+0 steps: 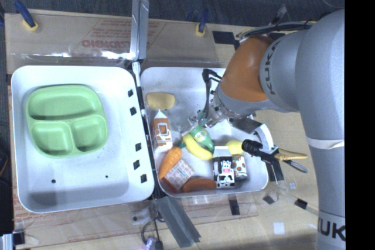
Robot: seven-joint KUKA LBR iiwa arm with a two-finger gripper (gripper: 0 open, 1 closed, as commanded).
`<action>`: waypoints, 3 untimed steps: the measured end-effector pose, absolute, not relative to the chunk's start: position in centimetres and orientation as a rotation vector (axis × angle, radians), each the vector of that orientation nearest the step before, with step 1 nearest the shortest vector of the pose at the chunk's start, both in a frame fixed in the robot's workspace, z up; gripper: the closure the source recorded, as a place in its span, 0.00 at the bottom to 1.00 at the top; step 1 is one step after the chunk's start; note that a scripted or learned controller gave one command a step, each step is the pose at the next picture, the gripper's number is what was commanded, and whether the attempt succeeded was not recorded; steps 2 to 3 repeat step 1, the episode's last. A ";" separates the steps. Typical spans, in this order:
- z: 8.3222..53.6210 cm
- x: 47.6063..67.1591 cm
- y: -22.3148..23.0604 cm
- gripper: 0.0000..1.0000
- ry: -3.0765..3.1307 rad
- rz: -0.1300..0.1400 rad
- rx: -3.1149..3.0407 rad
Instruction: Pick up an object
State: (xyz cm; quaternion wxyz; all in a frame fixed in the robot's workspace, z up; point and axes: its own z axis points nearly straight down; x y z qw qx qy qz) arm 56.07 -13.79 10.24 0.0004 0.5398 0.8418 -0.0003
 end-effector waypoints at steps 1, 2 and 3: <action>23.9 57.2 3.0 1.00 2.784 -0.001 1.456; 23.9 57.2 3.0 1.00 2.784 -0.001 1.456; 23.9 57.2 3.0 1.00 2.784 -0.001 1.456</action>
